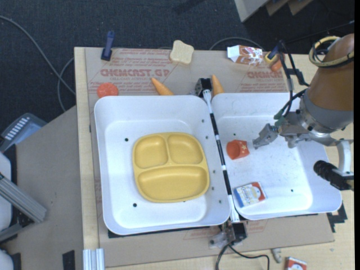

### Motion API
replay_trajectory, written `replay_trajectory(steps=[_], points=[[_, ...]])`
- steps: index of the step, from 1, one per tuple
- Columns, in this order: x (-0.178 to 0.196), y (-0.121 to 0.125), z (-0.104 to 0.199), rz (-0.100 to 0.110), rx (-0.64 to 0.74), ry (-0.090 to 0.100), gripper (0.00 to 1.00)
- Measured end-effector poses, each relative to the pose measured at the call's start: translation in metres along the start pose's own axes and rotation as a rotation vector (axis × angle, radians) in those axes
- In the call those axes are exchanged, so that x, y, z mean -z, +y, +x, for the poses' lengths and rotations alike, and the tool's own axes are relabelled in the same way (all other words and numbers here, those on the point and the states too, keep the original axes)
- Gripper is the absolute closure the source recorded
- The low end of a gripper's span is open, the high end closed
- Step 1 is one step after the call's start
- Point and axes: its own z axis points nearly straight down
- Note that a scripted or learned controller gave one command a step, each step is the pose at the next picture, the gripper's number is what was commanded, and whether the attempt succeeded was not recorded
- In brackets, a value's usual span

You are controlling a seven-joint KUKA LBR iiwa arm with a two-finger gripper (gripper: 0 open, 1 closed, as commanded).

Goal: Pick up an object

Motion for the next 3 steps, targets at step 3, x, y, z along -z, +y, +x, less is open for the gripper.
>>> replay_trajectory(steps=[3], points=[[-0.025,0.092,0.032,-0.005,0.002,0.000,0.00]])
